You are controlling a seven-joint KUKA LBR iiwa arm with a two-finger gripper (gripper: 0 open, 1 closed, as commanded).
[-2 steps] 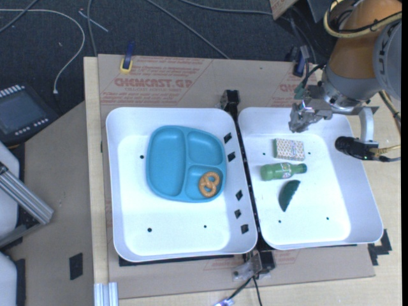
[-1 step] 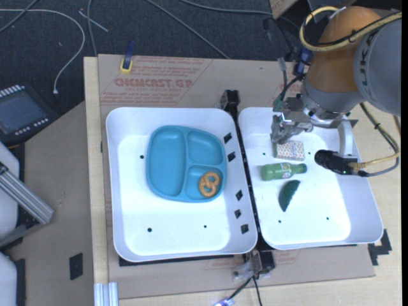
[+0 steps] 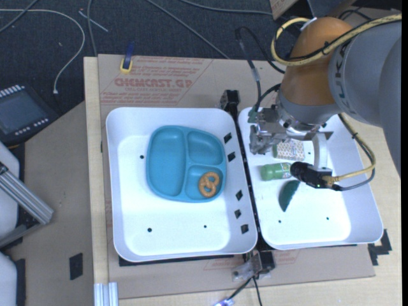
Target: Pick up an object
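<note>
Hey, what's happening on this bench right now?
A grey robot arm reaches in from the right and has its hand low over the right bin. Under and beside it lie a speckled packet, a light green piece and a dark green piece. Whether it grips anything is unclear. The left bin holds a blue divided plate with a pretzel in one compartment.

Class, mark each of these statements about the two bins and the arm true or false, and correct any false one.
1. The blue divided plate lies in the left bin. True.
2. The pretzel sits in the right bin. False: it lies on the plate.
3. The gripper hangs over the right bin. True.
4. The green object lies on the plate. False: it is in the right bin.
</note>
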